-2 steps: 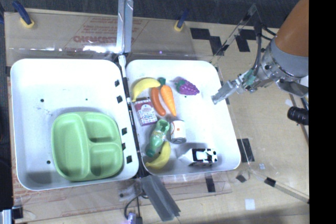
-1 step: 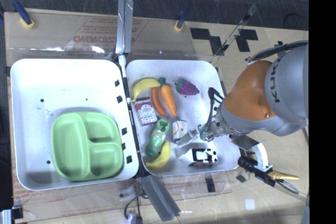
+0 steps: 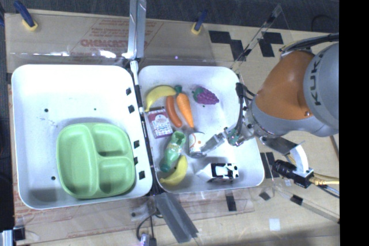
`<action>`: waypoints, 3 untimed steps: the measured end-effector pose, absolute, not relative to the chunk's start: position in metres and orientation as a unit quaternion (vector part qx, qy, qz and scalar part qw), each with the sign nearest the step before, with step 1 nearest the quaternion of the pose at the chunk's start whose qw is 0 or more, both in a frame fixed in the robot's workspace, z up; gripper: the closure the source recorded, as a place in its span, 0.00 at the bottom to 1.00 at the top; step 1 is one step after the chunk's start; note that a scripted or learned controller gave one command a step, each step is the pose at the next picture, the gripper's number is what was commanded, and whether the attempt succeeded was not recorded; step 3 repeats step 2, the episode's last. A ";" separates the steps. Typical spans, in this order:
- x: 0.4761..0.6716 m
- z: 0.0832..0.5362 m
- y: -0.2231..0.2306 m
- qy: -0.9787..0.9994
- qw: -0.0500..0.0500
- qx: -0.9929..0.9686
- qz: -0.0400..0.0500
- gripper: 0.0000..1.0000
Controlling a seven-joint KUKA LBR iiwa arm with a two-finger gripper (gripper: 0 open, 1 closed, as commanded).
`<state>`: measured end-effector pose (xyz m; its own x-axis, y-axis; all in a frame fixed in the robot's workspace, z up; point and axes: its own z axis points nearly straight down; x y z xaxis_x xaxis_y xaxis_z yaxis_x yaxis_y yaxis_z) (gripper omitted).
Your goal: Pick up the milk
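Milk carton (image 3: 223, 171) front of right bin (image 3: 253, 178), small, blurred | gripper (image 3: 214, 142) above it, state unclear

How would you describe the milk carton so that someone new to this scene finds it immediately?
Look in the right bin, the one full of toy food. Near its front right corner, apart from the fruit and vegetables, lies the milk carton. It is the one small white box with black cow patches.
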<state>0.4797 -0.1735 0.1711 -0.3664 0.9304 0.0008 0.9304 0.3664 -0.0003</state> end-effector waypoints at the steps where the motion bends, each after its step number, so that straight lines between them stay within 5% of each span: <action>1: 0.477 0.091 -0.125 -0.913 0.001 -0.407 0.000 0.00; 2: 0.503 0.192 -0.071 -0.961 -0.001 -0.276 0.000 0.00; 3: 0.503 0.192 -0.071 -0.961 -0.001 -0.276 0.000 0.00</action>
